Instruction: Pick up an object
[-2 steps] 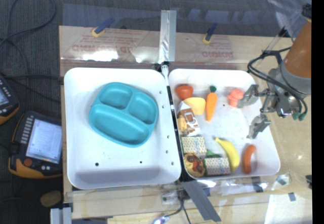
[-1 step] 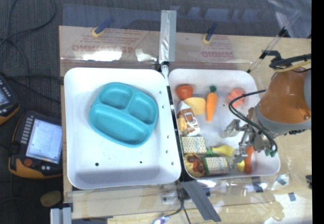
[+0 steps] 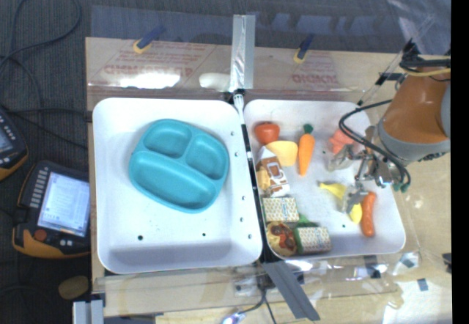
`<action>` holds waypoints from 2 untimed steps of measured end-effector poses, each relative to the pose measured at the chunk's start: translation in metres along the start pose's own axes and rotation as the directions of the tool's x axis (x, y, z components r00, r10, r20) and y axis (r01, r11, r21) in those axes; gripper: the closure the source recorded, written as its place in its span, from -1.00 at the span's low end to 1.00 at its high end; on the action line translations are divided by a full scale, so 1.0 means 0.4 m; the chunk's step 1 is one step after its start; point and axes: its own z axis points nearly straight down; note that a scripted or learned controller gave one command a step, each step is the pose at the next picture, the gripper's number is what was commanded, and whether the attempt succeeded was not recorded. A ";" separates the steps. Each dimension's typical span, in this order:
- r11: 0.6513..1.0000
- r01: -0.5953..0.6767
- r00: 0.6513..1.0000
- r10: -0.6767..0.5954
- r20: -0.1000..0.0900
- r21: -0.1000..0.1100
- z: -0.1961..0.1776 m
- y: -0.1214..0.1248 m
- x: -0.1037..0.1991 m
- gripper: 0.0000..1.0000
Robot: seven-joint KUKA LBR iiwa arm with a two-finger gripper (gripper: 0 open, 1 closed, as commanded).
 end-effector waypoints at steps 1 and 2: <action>0.960 -0.281 0.960 0.281 0.001 0.000 0.003 -0.001 -0.152 -1.00; 0.768 -0.640 0.768 0.640 -0.001 0.004 0.005 0.040 -0.225 -1.00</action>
